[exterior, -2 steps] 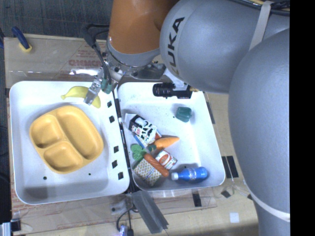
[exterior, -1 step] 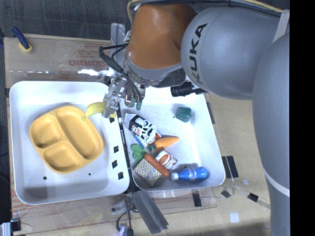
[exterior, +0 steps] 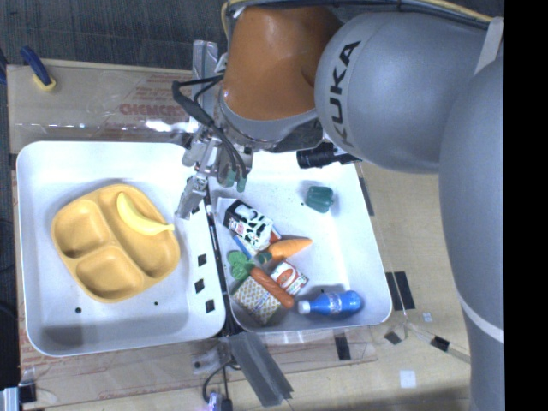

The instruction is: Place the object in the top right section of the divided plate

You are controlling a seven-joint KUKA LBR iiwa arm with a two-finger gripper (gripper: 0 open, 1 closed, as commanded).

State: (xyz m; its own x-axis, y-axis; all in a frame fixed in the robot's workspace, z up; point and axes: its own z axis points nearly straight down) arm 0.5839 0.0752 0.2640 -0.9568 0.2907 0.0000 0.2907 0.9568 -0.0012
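Gripper (exterior: 195, 197) over bins' shared edge; fingers' state unclear. Banana (exterior: 139, 217) lies in divided plate (exterior: 90, 276), top right section.

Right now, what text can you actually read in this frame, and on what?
"KUKA": grey letters on the arm's wrist housing, reading sideways.
Red print on the clear sheet behind the bins: blurred, not readable.
Black-and-white carton in the right bin: pattern or print too small to read.
Red-and-white packet and blue bottle: any labels too small to read.
Yellow divided plate: no text seen.
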